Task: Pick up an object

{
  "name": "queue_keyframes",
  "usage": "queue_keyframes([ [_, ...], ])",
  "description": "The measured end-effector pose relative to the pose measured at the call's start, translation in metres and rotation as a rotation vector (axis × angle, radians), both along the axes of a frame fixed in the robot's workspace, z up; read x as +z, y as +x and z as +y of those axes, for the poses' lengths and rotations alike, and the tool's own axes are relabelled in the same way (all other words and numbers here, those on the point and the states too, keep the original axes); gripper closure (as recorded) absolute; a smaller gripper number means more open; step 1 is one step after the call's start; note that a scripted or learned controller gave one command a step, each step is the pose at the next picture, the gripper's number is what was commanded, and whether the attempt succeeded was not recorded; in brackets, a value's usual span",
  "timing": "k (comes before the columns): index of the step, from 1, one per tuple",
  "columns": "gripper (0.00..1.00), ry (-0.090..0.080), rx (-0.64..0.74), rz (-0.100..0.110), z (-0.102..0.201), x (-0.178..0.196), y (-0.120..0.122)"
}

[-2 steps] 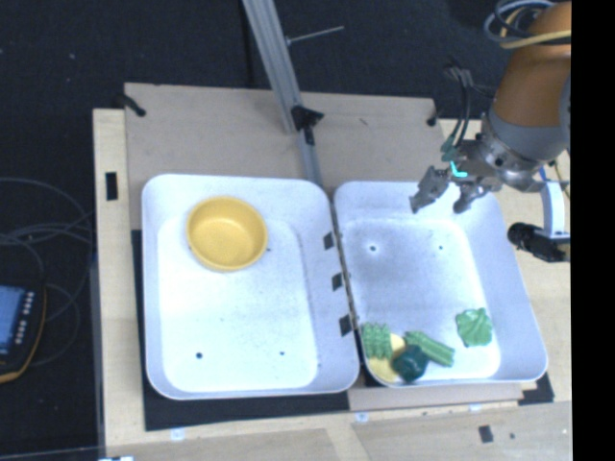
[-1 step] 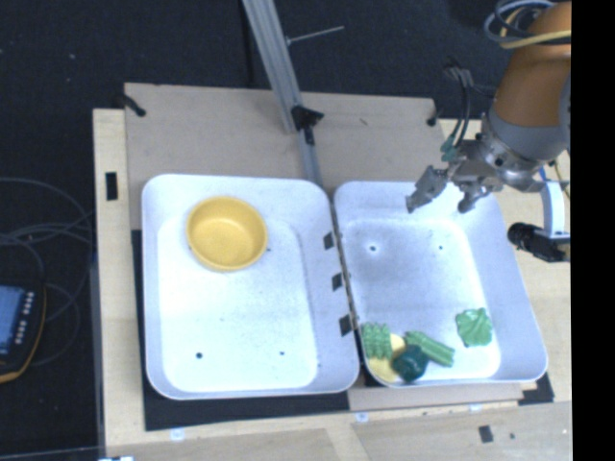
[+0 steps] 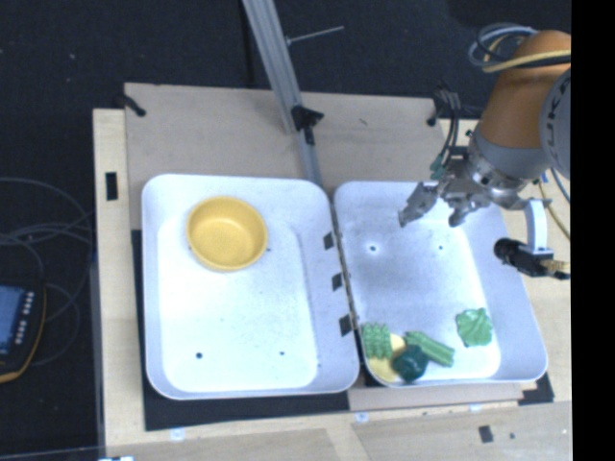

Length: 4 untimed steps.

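The gripper [image 3: 434,213] hangs over the upper part of the right bin [image 3: 514,286], its two fingers [image 3: 411,209] spread wide with nothing between them. The arm [image 3: 524,94], grey with an orange band, comes in from the right. Well apart from the gripper, the objects lie along the near edge of the right bin: a small green block [image 3: 376,338] in the near left corner, touching a yellow piece [image 3: 387,363], a dark green lump [image 3: 410,364] just beside it, a long green piece [image 3: 430,347] lying aslant against that lump, and a light green piece [image 3: 474,327] off to the right on its own. In the left bin [image 3: 240,353] a yellow bowl [image 3: 227,233] sits upright near the far left corner. Both bins rest side by side on the table [image 3: 211,123]
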<state>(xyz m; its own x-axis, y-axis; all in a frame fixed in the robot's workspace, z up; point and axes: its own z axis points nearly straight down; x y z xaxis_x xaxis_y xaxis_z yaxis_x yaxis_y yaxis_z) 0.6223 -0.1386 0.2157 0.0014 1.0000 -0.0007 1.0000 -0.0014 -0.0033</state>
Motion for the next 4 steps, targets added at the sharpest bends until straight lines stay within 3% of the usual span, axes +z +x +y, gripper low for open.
queue_keyframes([
  [2, 0.00, 0.000, 0.000, 0.001, -0.010, -0.109, -0.006],
  [3, 1.00, 0.001, 0.000, -0.006, -0.010, -0.095, -0.005],
  [4, 1.00, 0.000, 0.000, -0.007, -0.012, -0.052, -0.008],
])
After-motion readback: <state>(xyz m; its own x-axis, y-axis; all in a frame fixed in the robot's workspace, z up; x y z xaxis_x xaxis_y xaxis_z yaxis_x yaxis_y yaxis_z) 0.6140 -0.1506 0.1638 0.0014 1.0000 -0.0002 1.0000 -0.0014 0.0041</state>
